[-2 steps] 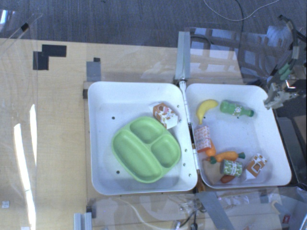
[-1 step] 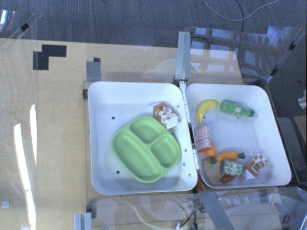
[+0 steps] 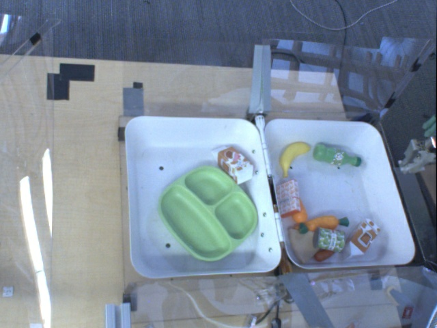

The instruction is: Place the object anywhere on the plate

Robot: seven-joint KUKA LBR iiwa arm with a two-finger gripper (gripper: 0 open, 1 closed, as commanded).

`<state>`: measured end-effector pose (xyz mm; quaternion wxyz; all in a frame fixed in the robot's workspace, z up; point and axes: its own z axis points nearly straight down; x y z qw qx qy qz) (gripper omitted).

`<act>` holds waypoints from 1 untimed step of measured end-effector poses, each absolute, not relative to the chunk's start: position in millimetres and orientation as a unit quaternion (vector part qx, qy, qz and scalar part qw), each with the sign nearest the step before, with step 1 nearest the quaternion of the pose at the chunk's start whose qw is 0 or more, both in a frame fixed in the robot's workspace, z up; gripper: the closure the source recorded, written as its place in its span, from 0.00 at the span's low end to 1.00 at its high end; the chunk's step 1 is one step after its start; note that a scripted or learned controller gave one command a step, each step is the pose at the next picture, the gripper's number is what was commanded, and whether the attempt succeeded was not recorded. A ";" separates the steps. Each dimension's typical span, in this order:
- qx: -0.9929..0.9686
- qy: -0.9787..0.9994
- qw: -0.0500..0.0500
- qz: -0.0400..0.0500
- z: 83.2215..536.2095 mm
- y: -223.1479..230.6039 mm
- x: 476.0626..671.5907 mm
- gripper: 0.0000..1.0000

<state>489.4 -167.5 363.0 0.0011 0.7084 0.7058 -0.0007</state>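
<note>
A small orange-and-white carton (image 3: pixel 235 164) is seen in the left bin (image 3: pixel 147 251), touching the far-right rim of the green plate (image 3: pixel 208 212) and near the bin's right wall. If it is nudged rather than lifted, it could be tipped against that wall. Whether the claw is apart or together cannot be told
</note>
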 end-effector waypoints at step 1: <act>0.575 0.818 0.004 0.000 435.2 -200.2 489.8 1.00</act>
